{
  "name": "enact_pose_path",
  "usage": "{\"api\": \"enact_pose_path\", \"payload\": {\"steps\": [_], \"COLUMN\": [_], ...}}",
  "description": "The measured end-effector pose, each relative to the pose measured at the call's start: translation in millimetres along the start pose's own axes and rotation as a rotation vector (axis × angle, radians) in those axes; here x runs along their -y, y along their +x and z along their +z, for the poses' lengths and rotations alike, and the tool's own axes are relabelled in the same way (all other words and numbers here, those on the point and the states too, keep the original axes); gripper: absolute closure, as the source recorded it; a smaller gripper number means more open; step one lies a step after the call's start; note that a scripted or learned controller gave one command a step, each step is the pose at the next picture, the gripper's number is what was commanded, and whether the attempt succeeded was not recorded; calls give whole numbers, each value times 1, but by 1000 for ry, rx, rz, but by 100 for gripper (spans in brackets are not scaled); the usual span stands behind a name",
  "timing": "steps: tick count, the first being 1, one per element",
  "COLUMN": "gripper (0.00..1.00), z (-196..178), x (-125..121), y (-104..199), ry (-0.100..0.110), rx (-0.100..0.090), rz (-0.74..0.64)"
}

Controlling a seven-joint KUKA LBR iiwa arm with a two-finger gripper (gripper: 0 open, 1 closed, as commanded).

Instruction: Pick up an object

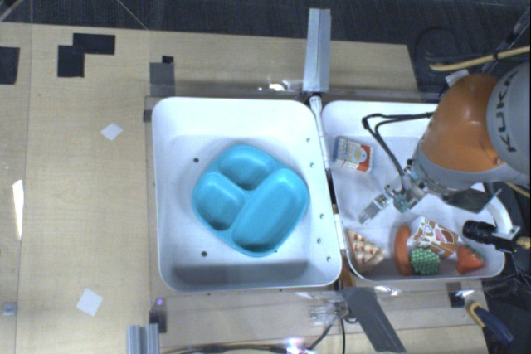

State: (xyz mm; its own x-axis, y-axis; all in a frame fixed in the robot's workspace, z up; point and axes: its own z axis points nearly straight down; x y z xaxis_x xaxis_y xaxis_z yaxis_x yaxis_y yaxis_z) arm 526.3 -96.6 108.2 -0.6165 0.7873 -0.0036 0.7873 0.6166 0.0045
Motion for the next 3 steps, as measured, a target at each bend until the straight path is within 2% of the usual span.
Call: {"api": "enact_pose_path", "payload": {"steps": [1, 2, 3], "gripper": [0, 0, 100], "z": [-3, 21, 7], "x": [-79, -84, -87], "y": [-54, -57, -58], "ry": [0, -3, -9], "rx": [1, 3, 10], "rz": [257, -81, -86]}}
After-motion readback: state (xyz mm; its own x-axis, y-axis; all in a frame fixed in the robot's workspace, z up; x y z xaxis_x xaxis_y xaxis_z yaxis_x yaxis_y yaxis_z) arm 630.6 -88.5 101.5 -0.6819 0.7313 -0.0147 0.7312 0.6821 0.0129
